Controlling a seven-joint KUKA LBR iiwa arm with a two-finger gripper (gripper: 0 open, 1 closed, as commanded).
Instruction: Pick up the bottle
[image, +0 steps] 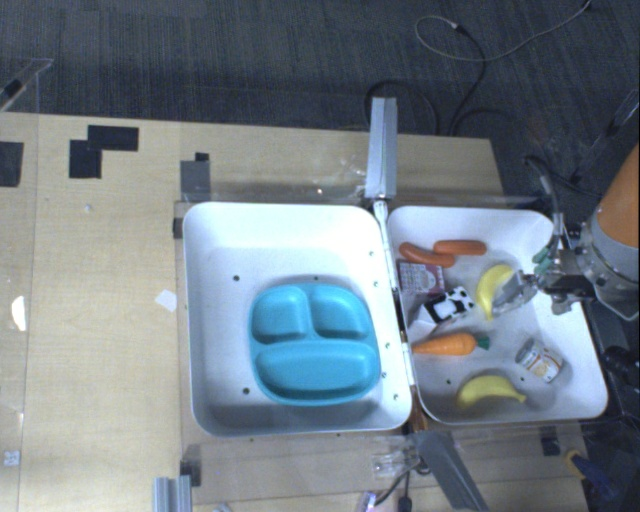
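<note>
The bottle (540, 361) is small and clear with a pale label, and it lies on its side near the front right of the right bin (590, 400). My gripper (535, 290) hangs over the same bin, beyond the bottle and just right of a yellow banana (492, 287). Nothing shows in its grasp. The grey arm with its orange band (620, 215) comes in from the right edge.
The right bin also holds two sausages (445, 251), a purple packet (418, 277), a black-and-white cow toy (450, 303), a carrot (447, 345) and a second banana (490, 389). A blue divided plate (315, 342) lies in the left bin (215, 300).
</note>
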